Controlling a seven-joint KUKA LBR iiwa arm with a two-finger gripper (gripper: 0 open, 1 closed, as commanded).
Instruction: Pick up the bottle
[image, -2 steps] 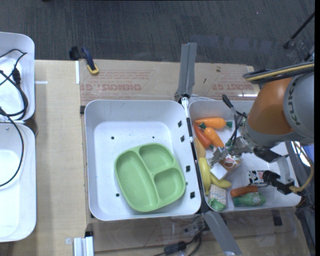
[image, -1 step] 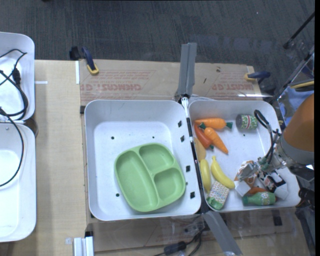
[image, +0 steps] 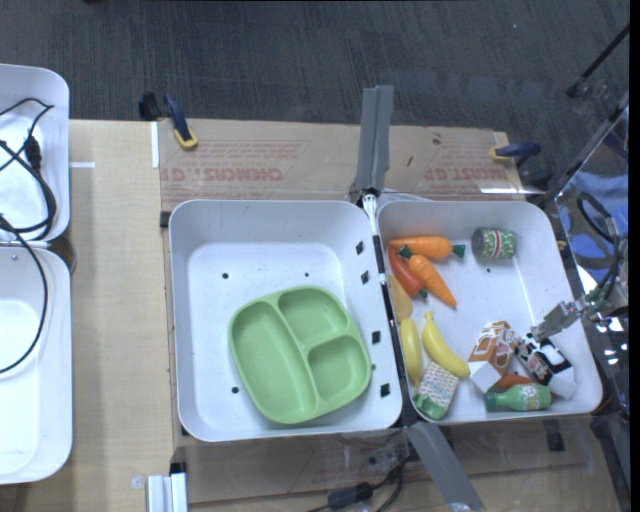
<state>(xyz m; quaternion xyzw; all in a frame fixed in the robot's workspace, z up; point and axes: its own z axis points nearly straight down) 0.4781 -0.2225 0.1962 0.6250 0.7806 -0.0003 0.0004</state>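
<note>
Two shallow white bins sit side by side on a wooden bench: the left bin (image: 195, 300) holds a green divided plate (image: 300, 352), and the right bin (image: 480, 290) holds scattered toy groceries. The green bottle (image: 518, 398) lies on its side at the near right corner of the right bin, just beside small cartons (image: 492, 345), with bananas (image: 428, 345) to its left, carrots (image: 422, 262) farther back and a green can (image: 494, 244) at the far side. The gripper (image: 553, 322) reaches in over the right rim, above the cartons and apart from the bottle; whether its jaws are open or closed cannot be told.
</note>
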